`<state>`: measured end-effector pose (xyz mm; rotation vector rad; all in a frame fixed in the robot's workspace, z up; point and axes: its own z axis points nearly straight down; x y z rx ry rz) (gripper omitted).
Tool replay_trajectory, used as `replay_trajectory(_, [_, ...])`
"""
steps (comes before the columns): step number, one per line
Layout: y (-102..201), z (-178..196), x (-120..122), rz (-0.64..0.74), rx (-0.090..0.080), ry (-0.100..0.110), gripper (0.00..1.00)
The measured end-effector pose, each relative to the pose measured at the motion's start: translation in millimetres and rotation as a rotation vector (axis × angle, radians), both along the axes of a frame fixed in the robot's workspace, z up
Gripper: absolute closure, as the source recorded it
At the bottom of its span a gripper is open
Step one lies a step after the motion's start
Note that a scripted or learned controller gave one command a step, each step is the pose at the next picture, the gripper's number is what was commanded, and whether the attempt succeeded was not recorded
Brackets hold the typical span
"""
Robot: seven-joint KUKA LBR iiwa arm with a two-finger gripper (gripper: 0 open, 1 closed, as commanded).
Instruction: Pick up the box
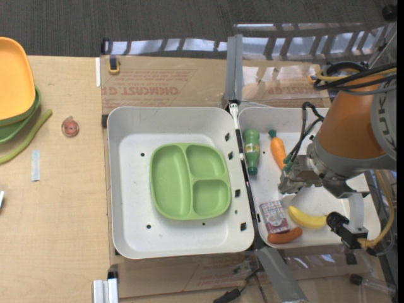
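The box [273,213] is small, pink and white, and lies flat near the front left corner of the right bin [315,115]. My gripper [289,185] hangs over that bin, a little behind and to the right of the box and above it. Nothing shows between the gripper and the box. The grey arm with its orange band [350,128] covers the bin's right half.
Around the box lie a yellow banana [307,218], a red sausage [285,235], a carrot [278,153] and a green bottle [252,150]. The left bin [126,188] holds a green divided plate [190,180]. Orange and green plates [14,90] sit on the bench's far left.
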<state>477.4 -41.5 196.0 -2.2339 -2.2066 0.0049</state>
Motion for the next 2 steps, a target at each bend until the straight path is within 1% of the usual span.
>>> replay_trajectory(1, [68.8,18.2,22.7,-0.143,-0.002,0.001,1.0])
replay_trajectory(2, [59.9,43.8,114.4,0.238,-0.001,-0.001,1.0])
